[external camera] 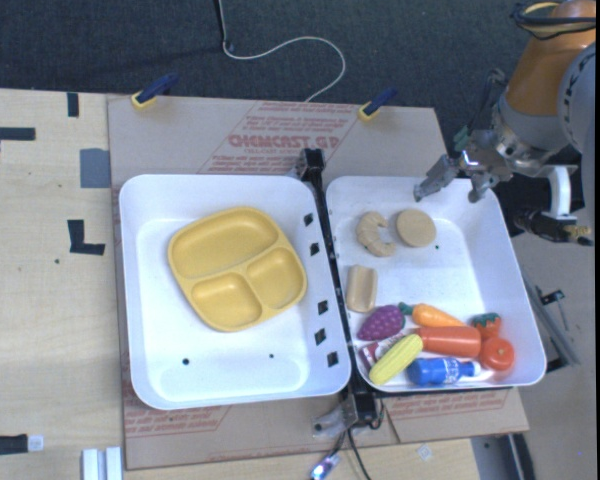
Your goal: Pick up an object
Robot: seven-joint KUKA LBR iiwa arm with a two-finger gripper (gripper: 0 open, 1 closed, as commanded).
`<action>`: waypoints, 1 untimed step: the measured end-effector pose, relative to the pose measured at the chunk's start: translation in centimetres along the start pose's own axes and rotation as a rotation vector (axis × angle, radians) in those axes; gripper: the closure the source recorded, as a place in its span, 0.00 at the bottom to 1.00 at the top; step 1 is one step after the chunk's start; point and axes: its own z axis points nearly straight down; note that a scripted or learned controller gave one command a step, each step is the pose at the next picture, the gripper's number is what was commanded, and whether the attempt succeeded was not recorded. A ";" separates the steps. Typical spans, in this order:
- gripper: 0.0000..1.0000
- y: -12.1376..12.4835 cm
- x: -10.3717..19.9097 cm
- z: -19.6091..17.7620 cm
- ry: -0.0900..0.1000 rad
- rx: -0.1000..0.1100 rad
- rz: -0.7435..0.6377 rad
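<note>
The right bin (485,258) holds a tan croissant-shaped piece (375,234), a round tan cookie (416,228), a tan bread block (361,289), purple grapes (381,321), a carrot (438,317), a yellow corn cob (396,357), a red-orange sausage (448,342), a tomato (497,353) and a blue bottle (441,371). My gripper (453,182) hangs over the bin's far right rim, above and right of the cookie. Its fingers are spread open with nothing between them.
The left bin (150,298) holds a yellow three-compartment plate (237,266). Both bins rest on a cardboard sheet (270,138) with clips at its far corners. A white cable (280,48) loops over the dark floor behind.
</note>
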 end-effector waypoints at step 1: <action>0.00 -2.3 6.0 -13.3 0.000 -0.011 -0.006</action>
